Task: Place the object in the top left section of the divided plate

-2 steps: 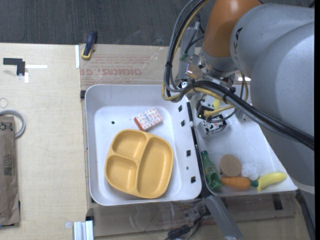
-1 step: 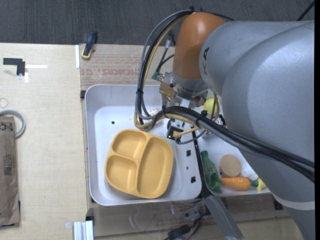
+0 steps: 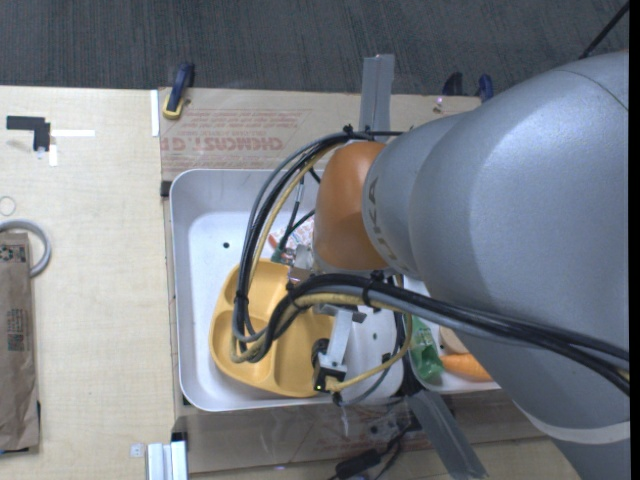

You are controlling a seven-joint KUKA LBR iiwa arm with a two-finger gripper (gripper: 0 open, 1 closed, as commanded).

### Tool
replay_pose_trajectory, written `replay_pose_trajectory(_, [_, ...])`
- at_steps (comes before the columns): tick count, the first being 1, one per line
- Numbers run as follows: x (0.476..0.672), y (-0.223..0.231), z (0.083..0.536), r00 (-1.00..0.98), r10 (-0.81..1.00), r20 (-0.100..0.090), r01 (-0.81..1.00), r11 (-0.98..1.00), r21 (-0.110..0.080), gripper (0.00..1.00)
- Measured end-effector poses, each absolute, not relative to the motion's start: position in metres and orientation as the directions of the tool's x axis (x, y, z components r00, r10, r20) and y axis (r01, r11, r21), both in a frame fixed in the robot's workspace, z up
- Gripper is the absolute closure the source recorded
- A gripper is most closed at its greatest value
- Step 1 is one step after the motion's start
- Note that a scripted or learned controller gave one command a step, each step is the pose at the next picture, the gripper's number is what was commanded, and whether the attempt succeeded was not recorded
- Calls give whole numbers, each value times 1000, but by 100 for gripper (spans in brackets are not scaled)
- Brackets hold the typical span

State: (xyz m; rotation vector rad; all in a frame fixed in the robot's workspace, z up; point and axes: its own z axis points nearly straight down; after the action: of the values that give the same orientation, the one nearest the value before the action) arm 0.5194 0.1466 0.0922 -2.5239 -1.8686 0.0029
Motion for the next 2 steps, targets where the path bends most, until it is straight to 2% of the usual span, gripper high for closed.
replay_pose_trajectory(1, [586,140,110,206,979,-3,979,-206,-12,100])
replay_pose_trajectory(2, [630,129,101,460,888,10,888,-460,0,100])
